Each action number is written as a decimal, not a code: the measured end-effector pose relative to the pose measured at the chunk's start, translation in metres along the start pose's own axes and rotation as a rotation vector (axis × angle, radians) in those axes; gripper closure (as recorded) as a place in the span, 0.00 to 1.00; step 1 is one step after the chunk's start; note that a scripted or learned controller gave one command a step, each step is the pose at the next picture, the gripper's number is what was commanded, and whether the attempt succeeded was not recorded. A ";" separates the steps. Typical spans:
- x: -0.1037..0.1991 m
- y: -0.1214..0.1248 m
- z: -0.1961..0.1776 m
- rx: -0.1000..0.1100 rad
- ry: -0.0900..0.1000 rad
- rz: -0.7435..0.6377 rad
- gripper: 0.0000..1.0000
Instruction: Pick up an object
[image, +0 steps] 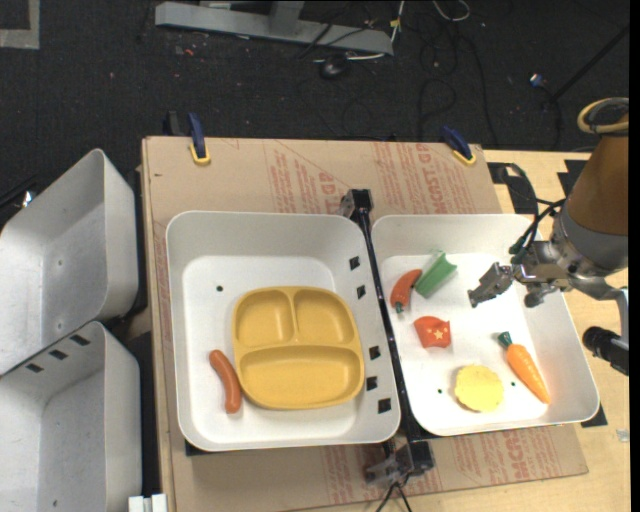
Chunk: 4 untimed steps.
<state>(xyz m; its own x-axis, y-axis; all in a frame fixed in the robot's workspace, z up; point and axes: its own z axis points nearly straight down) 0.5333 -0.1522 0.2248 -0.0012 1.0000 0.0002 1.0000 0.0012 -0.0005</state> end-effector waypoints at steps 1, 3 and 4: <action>0.005 -0.002 0.044 0.005 0.001 0.002 0.00; 0.011 -0.010 0.129 -0.002 0.005 0.002 0.00; 0.011 -0.008 0.117 -0.009 0.004 0.002 1.00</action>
<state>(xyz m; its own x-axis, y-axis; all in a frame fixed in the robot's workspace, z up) 0.5249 -0.1413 0.1082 0.0009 1.0000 0.0039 1.0000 -0.0009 0.0085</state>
